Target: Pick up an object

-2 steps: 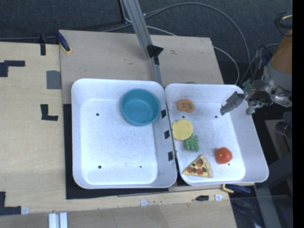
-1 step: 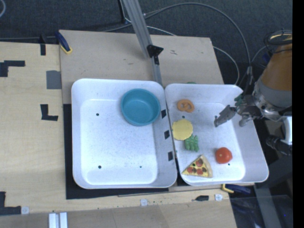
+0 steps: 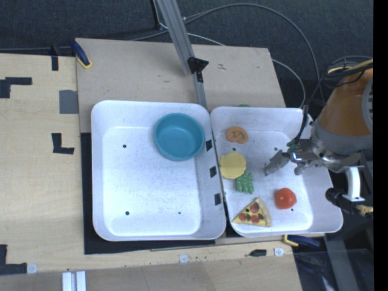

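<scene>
Two white bins sit side by side on the counter (image 3: 145, 71), and we see the arm (image 3: 342, 117) reaching in from the right over the right bin (image 3: 276, 123). Its gripper (image 3: 285, 164) hangs low above bare bin floor, fingers spread apart, nothing between them. That bin holds an orange pretzel-ish piece (image 3: 236, 135), a yellow disc (image 3: 233, 165), a green bunch (image 3: 244, 183) just under it, a pizza slice (image 3: 253, 213) and a red tomato (image 3: 285, 197), which lies near the gripper, just below it. Over in the left bin (image 3: 115, 180) we've got a blue bowl (image 3: 179, 136) at the top right corner. Cables (image 3: 267, 17) loop behind the bins.
</scene>
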Robot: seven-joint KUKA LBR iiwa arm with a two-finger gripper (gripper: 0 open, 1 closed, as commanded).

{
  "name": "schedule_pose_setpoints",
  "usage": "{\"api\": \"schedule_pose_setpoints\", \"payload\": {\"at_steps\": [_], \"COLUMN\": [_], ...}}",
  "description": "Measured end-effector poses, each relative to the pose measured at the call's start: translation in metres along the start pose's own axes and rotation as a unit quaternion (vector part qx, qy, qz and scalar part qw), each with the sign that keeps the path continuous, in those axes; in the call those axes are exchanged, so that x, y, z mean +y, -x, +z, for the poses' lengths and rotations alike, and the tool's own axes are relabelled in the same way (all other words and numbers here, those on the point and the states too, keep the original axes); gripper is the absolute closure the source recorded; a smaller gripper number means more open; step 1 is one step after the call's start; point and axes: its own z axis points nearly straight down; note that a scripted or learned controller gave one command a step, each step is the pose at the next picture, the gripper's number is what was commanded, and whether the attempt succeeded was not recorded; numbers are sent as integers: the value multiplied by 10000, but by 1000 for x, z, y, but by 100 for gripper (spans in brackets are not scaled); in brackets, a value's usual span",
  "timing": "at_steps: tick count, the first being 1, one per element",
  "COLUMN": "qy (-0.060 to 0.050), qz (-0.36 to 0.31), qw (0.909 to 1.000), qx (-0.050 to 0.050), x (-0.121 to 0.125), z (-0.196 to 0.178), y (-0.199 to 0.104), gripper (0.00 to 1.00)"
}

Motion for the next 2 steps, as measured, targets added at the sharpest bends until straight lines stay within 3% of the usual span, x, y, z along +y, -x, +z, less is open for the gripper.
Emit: {"api": "schedule_pose_setpoints", "payload": {"at_steps": [1, 2], "qy": [4, 21], "qz": [-1, -4], "qw": [10000, 10000], "qx": [0, -4], "x": [5, 6], "z": [45, 33], "y": [2, 2], "gripper": [0, 100]}}
